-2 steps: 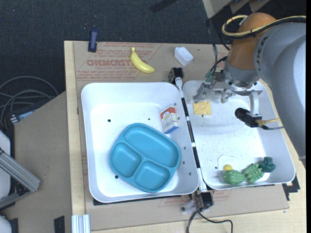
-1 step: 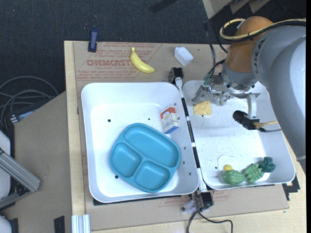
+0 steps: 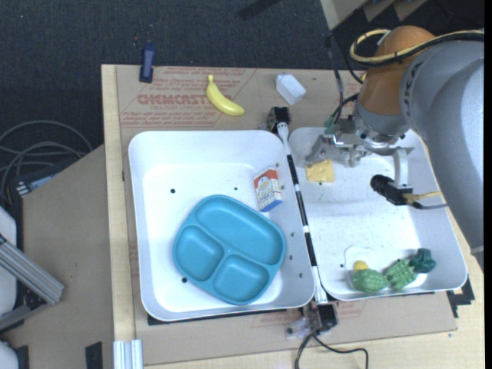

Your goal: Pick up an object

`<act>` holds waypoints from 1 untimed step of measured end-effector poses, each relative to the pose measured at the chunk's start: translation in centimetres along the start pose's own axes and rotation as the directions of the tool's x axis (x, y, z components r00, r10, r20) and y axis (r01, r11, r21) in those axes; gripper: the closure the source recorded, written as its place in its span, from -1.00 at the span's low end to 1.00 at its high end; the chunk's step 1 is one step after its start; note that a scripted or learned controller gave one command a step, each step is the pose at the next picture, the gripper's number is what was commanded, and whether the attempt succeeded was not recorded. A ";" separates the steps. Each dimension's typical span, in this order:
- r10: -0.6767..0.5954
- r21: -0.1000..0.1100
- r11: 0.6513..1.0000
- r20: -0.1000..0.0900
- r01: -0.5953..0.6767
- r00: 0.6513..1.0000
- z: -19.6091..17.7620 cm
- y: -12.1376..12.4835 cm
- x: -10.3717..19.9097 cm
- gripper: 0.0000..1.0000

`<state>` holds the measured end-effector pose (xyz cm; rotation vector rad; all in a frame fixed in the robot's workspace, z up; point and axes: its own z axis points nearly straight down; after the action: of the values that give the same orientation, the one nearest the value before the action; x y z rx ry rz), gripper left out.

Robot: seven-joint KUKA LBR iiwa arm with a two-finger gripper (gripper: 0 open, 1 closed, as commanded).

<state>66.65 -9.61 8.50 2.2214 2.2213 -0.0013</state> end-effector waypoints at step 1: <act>-0.001 0.001 1.000 -0.001 0.001 1.000 0.0 0.0 0.5 -1.00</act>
<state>66.66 -9.14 8.51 2.2211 2.2226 -0.0014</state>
